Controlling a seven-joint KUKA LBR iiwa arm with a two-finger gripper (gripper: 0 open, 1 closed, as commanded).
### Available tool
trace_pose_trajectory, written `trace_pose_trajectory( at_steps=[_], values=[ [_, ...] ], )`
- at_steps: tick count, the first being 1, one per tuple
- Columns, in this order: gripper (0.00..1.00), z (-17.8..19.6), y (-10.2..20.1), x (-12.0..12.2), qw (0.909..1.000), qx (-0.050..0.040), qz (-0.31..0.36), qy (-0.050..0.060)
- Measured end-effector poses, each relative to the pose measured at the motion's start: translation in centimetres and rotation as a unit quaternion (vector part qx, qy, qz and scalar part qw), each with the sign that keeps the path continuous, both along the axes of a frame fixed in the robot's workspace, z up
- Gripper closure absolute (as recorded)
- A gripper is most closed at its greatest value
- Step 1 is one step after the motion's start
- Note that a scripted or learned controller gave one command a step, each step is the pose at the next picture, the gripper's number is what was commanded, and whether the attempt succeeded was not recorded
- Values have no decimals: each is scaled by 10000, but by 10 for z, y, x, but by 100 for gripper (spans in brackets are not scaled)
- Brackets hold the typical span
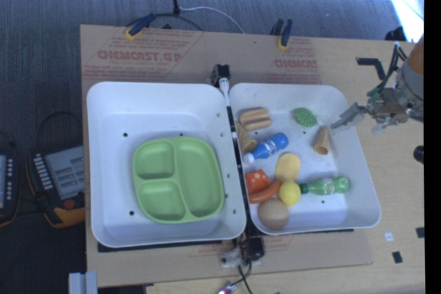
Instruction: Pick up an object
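The right bin [358,169] holds several toy foods: a hot dog bun [255,118], a green dotted piece [305,116], a tan cone [322,140], a blue bottle [269,147], a yellow fruit [288,166], a yellow ball [290,193], a green bottle [325,185], a red piece [256,180] and a brown ball [273,213]. My gripper [358,117] hangs over the bin's right rim, up and to the right of the cone and apart from it. Nothing is seen held in it.
The left bin [110,120] bears a green divided plate [179,179]. A ridge [231,141] separates the two bins. Clamps [282,33] sit at the board's far edge. A cable and a handset lie on the floor at left.
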State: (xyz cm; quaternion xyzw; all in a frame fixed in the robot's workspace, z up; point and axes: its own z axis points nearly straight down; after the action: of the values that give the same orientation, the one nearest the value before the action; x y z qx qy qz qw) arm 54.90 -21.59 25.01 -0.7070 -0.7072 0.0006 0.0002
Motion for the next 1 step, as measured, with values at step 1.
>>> trace_pose_trajectory(
  at_steps=[1],
  values=[
    [0,-143,30,-3,9971,7,-754,21]
  ],
)
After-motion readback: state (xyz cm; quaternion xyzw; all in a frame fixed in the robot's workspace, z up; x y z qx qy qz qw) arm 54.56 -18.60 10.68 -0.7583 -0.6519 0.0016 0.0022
